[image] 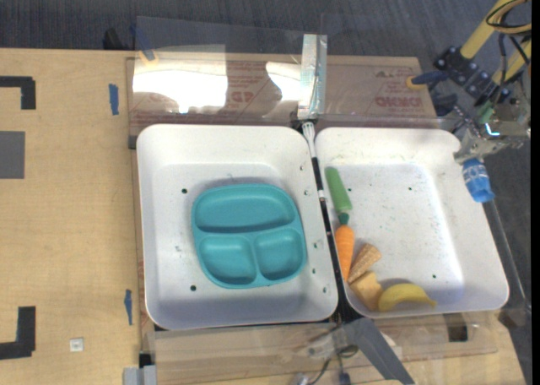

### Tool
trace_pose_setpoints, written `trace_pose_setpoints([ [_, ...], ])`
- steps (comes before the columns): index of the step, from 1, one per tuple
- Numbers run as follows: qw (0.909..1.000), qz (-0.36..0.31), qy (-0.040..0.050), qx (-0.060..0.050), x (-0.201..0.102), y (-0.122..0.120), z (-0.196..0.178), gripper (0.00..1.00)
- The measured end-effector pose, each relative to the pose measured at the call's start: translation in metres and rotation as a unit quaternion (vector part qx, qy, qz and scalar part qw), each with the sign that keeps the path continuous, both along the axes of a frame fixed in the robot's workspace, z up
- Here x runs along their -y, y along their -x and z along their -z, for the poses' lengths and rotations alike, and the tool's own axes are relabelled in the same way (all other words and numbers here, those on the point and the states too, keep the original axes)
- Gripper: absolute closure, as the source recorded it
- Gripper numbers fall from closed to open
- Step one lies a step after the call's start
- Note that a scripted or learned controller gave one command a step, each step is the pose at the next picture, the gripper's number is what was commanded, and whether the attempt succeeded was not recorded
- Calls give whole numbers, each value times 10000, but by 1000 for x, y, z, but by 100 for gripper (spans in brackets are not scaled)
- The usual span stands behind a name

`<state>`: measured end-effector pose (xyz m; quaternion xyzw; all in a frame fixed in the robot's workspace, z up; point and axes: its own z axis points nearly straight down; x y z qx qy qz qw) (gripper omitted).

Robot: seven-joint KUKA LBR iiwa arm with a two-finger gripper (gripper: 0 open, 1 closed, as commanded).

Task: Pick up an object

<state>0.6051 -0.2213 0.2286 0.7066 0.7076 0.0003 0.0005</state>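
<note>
- The tabletop (59, 231) is a pale wood board carrying 2 shallow white bins side by side: the left bin (160, 164) and the right bin (447, 231), their inner rims touching along a dark seam.
- A teal divided plate (248, 234) with 3 compartments lies flat in the middle of the left bin, apart from every wall.
- In the right bin, 4 items crowd the left wall and the near-left corner.
- A green vegetable (338, 192) lies lengthwise just beside the left wall, furthest from the near edge.
- An orange carrot (344, 248) lies right below it, almost end to end with it and also along the wall.
- A tan wedge of bread (364, 261) touches the carrot's right side, and a second tan piece (365, 290) sits just nearer, in the corner.
- A yellow banana (406, 295) rests against that piece, close to the near wall.
- The tight packing and the wall leave little open room around these items; the rest of the right bin's floor is bare.
- The tool (475, 174) sits at the right bin's far-right rim, well apart from the items, with a blue part at its tip.
- Whether the tool is open or closed cannot be told from this angle, and nothing can be seen in its hold.
- Behind the bins stands a clear panel (219, 79) with a silver taped post (312, 71); black tape marks (21, 92) and blue tape bits (113, 98) dot the board.
</note>
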Motion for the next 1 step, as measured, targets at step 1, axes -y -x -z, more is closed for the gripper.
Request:
trace_pose_setpoints([
  [1,9950,-999,-20,-32,-84,-40,87,0],
])
